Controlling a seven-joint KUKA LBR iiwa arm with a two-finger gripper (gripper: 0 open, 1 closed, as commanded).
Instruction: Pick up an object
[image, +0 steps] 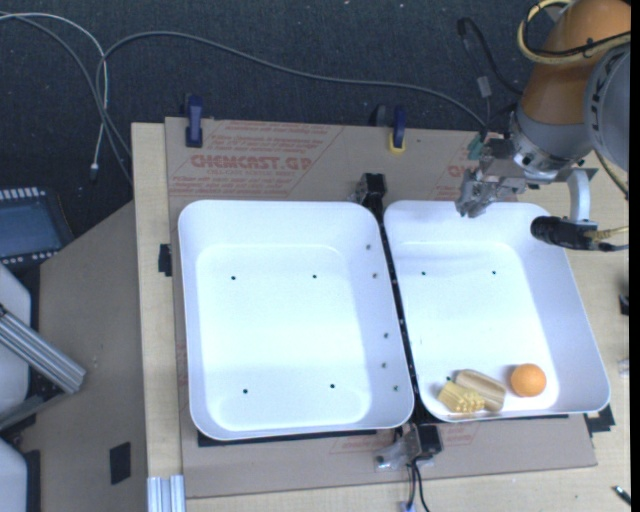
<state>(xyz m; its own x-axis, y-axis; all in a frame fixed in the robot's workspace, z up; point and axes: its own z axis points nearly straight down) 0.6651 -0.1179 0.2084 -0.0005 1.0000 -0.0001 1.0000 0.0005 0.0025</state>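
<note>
**Visitor:** What's nearest us, down at the bottom of the frame?

**Technician:** Lower right: three small things huddled in the near end of the right bin (560, 300). One orange ball (528, 380), one tan roll-shaped piece (481, 383), one yellow corn-like piece (461, 400). The roll and the corn piece touch; the ball sits just beside them, apart.

**Visitor:** And the other bin?

**Technician:** The left bin (290, 225) takes centre frame, edge to edge with its twin. That makes two bins, both on one cardboard sheet (300, 165), which two blue clamps (193, 108) pin down at the upper edge.

**Visitor:** Where is the arm in all this?

**Technician:** Upper right. One arm, orange band above the wrist, its gripper (473, 201) hanging over the far rim of the right bin, well apart from all three pieces. Whether the jaws are released or clenched I cannot tell from here; nothing appears between them.

**Visitor:** So which step is this?

**Technician:** By my reading, the approach, with no grasp made. The next move calls for travel toward the bottom of the frame and a descent over one piece. The ball looks the cleanest target, standing alone; the other two may shift together if nudged.
</note>
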